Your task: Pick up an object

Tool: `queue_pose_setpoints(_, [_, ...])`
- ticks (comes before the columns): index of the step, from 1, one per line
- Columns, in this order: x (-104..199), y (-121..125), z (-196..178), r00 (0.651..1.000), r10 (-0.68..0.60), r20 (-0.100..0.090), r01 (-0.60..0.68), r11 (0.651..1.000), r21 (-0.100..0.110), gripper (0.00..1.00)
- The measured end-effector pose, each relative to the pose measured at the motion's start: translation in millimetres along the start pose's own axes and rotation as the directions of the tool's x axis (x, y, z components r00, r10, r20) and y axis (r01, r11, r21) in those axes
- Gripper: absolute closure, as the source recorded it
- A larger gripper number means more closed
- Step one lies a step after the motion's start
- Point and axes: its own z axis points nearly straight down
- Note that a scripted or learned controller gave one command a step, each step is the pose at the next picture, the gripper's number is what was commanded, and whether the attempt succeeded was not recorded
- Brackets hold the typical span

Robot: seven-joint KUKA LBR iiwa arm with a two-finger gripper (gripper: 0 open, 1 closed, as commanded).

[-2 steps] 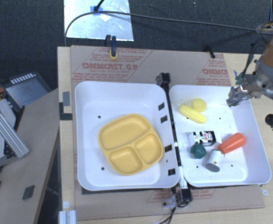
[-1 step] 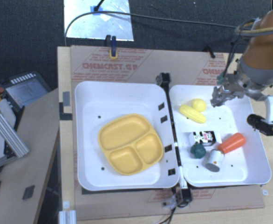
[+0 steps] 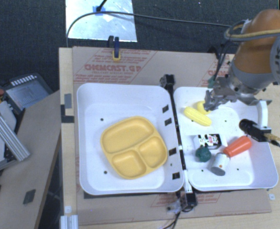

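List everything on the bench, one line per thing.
bins: two, white, side by side on the bench
divided plate: one, yellow, in the left bin
toy corn: one, yellow, far part of the right bin
small box: one, black and white, middle of the right bin
lump: one, dark green, just in front of the box
bottle: one, orange with a grey cap, lying right of the lump
cardboard sheet: one, brown, under the bins
clamp: one, blue and yellow, at the cardboard's far edge
arm: one, grey and orange, from the right
claw: one, dark, over the corn
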Motion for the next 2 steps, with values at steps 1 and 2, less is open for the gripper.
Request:
queue_pose_setpoints(1, [42.8, -14.3, 11.2, 1.000, 0.000, 0.000, 0.000, 1.000, 0.002, 1.00])
queue_pose_setpoints(2, [98.4, -22.0, 23.5, 1.000, -0.001, -0.001, 0.001, 1.000, 0.001, 1.00])
